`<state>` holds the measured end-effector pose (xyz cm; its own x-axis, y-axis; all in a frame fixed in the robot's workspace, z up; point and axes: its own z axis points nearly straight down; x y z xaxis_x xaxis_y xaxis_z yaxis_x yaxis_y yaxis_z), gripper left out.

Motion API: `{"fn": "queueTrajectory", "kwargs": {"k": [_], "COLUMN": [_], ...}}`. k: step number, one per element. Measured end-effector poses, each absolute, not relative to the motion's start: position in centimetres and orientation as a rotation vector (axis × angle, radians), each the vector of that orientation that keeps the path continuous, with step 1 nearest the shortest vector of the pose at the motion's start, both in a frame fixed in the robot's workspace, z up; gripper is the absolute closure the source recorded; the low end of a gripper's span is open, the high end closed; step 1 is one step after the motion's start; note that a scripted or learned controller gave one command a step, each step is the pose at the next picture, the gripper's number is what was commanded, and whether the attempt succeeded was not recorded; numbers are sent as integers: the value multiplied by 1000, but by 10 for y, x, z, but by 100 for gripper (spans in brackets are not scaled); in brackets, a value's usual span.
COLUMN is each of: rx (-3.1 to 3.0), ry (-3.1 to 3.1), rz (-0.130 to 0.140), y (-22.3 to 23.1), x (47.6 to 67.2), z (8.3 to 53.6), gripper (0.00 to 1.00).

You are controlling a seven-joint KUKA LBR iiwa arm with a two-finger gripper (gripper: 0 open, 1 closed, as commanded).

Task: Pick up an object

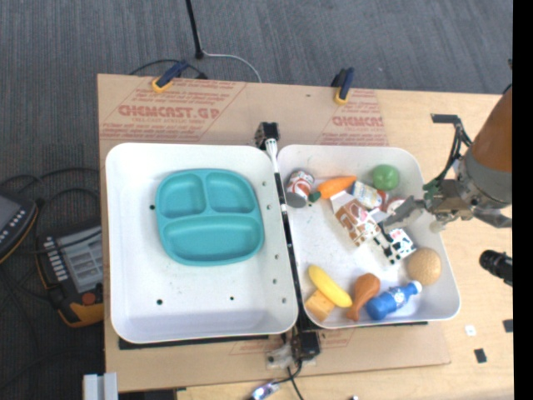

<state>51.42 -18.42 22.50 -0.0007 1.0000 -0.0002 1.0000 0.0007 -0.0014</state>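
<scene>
Right bin [291,248] holds the loose objects: a green ball [385,177] at its far right corner, a carrot [336,186] just left of it, and a small red-and-white item [299,186] near the divider. Mid-bin lies a brown-and-white carton [358,220], with a white die [400,243] just beside it toward the near right. Along the near edge sit a banana [329,286], a tan block [317,306] touching its lower end, a brown drumstick [364,292], a blue bottle [391,300] and a tan egg-shaped piece [424,265]. The jaws [408,207] reach in over the bin's right rim, just right of the carton and above the die; how far they are parted cannot be told, and no object is seen between them. The grey arm [479,182], with its orange band [500,140], enters from the right. Left bin [133,307] carries a teal divided plate [211,217]. Both bins rest on the bench [166,111], whose far edge bears two clamps [341,85]
</scene>
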Motion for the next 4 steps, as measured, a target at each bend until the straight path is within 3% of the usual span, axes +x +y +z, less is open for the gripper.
{"fn": "queueTrajectory", "kwargs": {"k": [1, 2, 4], "rx": [-2163, -2071, -1955], "ry": [-2328, -2408, -2500], "rz": [-20, -26, -18], "y": [-155, -134, -135], "x": [559, 589, 588], "z": [113, 111, 110], "gripper": [0, 0, 0]}}
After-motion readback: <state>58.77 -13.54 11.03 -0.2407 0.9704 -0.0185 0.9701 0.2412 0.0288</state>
